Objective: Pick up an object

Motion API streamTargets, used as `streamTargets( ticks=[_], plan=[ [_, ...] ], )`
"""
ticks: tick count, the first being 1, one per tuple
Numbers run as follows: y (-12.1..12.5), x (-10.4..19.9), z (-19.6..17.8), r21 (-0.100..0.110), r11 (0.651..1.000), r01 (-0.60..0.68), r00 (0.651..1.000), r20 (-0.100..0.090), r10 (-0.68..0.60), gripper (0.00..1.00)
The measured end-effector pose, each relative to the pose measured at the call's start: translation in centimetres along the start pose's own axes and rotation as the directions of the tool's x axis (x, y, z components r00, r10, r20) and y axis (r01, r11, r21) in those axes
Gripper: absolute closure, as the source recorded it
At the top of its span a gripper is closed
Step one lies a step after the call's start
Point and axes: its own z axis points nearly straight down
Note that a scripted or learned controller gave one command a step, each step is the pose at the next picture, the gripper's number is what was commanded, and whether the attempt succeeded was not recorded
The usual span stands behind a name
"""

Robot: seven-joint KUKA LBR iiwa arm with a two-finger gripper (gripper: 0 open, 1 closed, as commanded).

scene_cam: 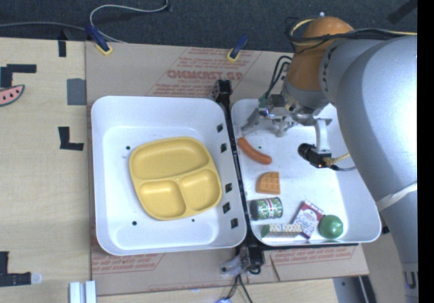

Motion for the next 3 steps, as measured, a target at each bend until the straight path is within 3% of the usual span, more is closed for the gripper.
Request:
streamTargets(
  ticks=[1, 2, 3],
  plan=[
    [0.03, 0.01, -1.04, -0.001, 1.0, 0.001, 1.0, 0.002, -0.001, 1.0],
    [0.01, 0.0, -0.98, 0.0, 1.0, 0.001, 1.0, 0.002, -0.001, 0.0],
    [0.0, 0.02, -1.94, 0.001, 1.0, 0.002, 1.0, 0.003, -0.002, 1.0]
  ],
)
